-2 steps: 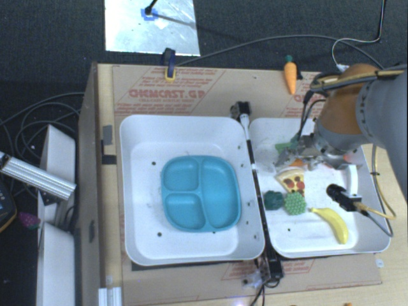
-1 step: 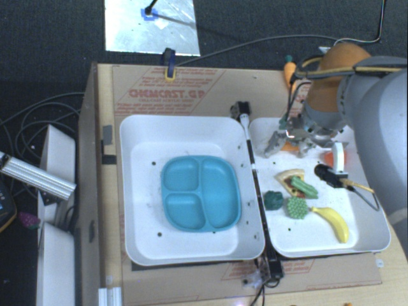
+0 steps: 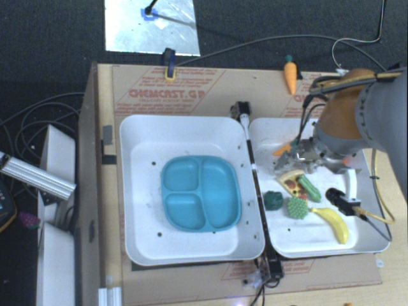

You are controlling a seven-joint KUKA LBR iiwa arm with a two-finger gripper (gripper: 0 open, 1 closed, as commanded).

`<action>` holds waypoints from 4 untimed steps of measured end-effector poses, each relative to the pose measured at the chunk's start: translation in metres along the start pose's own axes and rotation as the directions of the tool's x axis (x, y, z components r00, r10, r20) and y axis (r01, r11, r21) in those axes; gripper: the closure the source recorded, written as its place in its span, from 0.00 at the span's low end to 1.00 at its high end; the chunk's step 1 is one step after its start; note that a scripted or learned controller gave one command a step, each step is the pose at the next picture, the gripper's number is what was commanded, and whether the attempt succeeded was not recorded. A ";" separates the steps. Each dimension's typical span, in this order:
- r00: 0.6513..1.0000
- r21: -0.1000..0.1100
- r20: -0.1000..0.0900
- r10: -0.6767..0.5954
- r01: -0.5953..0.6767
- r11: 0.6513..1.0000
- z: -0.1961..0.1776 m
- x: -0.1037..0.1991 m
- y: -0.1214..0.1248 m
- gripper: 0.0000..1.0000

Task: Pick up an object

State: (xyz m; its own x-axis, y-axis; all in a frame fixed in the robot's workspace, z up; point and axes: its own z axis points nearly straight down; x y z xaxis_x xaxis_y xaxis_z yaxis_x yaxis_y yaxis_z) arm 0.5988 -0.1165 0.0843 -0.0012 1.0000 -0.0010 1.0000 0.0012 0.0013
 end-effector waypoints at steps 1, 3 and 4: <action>1.000 0.001 -0.001 0.000 0.000 1.000 0.000 0.026 -0.048 0.00; 1.000 0.038 -0.010 0.004 -0.004 0.999 0.005 -0.037 0.062 0.00; 1.000 0.038 -0.011 0.003 -0.003 0.999 0.005 -0.045 0.062 0.00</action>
State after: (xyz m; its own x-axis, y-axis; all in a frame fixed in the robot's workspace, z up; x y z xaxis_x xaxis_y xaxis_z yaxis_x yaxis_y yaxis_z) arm 0.6611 -0.1616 0.0791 0.0020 0.9999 0.0099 0.9993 -0.0017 -0.0368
